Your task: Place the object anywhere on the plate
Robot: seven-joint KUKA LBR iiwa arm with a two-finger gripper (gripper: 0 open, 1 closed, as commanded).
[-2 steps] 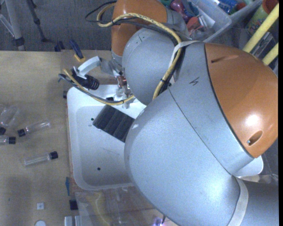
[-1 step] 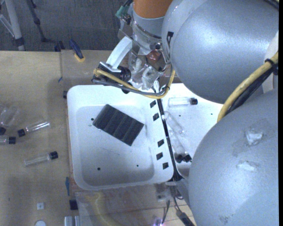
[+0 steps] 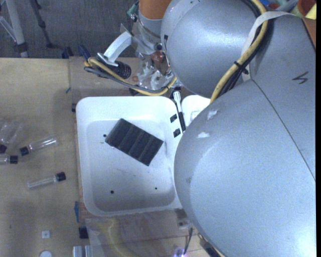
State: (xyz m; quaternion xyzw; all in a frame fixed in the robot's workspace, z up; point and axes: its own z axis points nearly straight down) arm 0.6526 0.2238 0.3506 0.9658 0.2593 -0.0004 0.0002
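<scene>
A dark ribbed plate (image 3: pixel 134 142) lies tilted in the left white bin (image 3: pixel 90 201); the end effector (image 3: pixel 150 75) hangs past its far rim

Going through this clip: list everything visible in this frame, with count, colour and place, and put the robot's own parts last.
Bin: one seen whole, white, centre of the bench; the corner of a second white bin shows at its right.
Ridged panel: one, dark grey, lying flat and askew in the upper part of the left bin.
Vials: about three, clear with black caps, on the wooden bench left of the bin.
Cables: a bundle, yellow and black, above the bin's far edge.
Arm: one, grey, covering the right side; orange band at the top.
Gripper: at the bin's far rim; state unclear.
</scene>
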